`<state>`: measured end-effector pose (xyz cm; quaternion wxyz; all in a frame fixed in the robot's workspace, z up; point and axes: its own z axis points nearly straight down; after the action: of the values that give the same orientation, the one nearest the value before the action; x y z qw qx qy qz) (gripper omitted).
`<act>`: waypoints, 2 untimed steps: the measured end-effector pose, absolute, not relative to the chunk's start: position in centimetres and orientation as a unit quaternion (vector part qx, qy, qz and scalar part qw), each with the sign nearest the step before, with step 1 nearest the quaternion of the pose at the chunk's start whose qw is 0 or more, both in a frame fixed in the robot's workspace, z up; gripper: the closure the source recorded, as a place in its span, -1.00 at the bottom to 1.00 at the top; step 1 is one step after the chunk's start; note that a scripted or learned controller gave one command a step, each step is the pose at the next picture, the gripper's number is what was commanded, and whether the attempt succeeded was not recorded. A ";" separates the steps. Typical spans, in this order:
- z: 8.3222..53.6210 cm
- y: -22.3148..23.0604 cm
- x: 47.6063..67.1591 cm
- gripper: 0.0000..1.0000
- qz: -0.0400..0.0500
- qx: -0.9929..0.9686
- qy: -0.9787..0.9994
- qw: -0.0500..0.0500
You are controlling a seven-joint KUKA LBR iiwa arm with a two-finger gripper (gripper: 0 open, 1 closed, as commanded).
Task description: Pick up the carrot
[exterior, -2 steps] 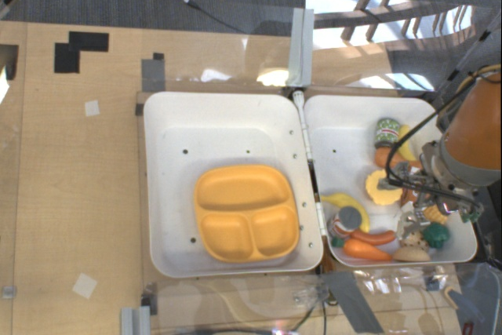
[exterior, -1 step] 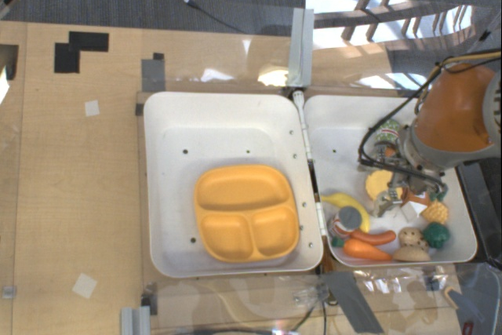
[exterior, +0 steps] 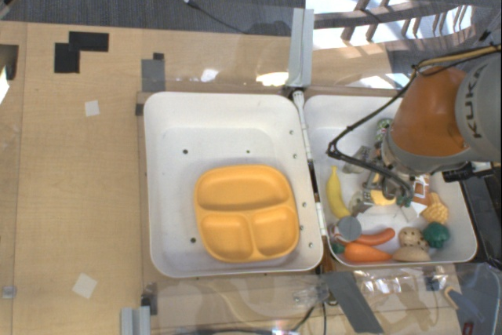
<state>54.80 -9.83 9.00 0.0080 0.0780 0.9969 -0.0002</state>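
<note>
The carrot (exterior: pixel 367 253) is orange with a green end and lies along the front wall of the right bin (exterior: pixel 314 121). Just behind it rests a red-orange sausage-like piece (exterior: pixel 376 236). My gripper (exterior: pixel 384 188) hangs over the middle of the right bin, below the arm's orange band (exterior: pixel 427 118), a short way behind the carrot and apart from it. A small yellow item (exterior: pixel 383 197) shows right at the gripper's tip; whether it is held is unclear.
A banana (exterior: pixel 337 194) lies by the right bin's left wall, with a grey round piece (exterior: pixel 347 228) in front of it. A potato (exterior: pixel 408 236), broccoli (exterior: pixel 436 234) and a yellow-orange fruit (exterior: pixel 434 209) crowd the front right. The left bin (exterior: pixel 169 129) holds a yellow divided plate (exterior: pixel 205 196).
</note>
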 end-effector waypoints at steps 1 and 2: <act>10.3 -9.7 55.2 1.00 0.000 0.075 0.997 0.013; 19.0 0.4 55.2 1.00 0.003 0.093 0.996 0.008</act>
<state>55.20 0.41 18.95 0.0080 0.0928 0.9956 0.0029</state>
